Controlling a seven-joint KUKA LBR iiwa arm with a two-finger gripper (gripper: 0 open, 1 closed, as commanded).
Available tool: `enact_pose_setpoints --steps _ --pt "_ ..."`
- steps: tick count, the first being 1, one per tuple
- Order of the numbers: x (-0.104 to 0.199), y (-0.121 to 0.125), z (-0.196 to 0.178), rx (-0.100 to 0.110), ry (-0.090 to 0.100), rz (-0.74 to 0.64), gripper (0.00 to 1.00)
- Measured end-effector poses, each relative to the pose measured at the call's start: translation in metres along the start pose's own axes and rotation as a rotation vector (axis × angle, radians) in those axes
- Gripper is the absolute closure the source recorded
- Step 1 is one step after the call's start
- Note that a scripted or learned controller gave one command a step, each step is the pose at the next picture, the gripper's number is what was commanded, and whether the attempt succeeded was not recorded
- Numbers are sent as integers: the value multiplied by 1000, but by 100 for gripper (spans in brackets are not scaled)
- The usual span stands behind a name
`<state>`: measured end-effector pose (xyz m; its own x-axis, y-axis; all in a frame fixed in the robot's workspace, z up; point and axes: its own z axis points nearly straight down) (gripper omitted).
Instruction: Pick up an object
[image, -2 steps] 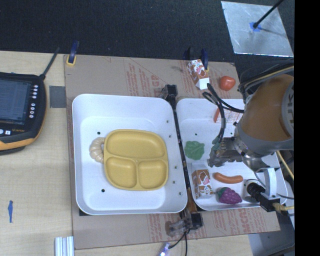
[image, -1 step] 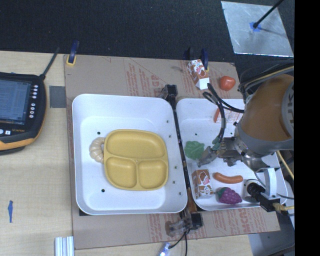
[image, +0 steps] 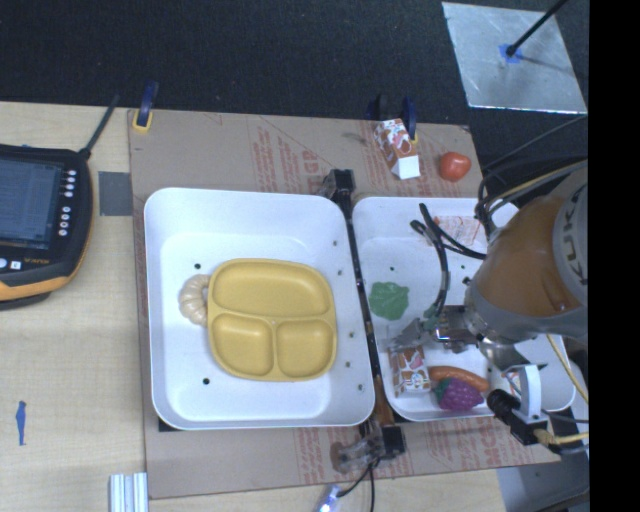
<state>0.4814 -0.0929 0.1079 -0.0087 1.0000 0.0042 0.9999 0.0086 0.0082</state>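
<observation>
The right bin (image: 400, 225) holds a green leafy toy (image: 388, 298), a small printed carton (image: 410, 372), and an orange carrot-like piece (image: 463, 377) lying against a purple grape bunch (image: 458, 396). My gripper (image: 418, 335) hangs low in this bin, just below the green toy and right above the carton. The grey arm with its orange band (image: 525, 270) covers the bin's right part. In the left bin (image: 170, 215) lies a yellow divided plate (image: 270, 318), with a beige lumpy item (image: 192, 298) at its left edge.
Beyond the right bin, on the cardboard, stand a small carton (image: 397, 147) and a red tomato (image: 454, 166). A teach pendant (image: 35, 220) rests at the far left. Black cables (image: 440, 260) loop across the right bin.
</observation>
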Motion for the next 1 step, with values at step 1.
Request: enact_pose_setpoints --steps 1 --pt "-119 47 4 -13 -3 4 0"
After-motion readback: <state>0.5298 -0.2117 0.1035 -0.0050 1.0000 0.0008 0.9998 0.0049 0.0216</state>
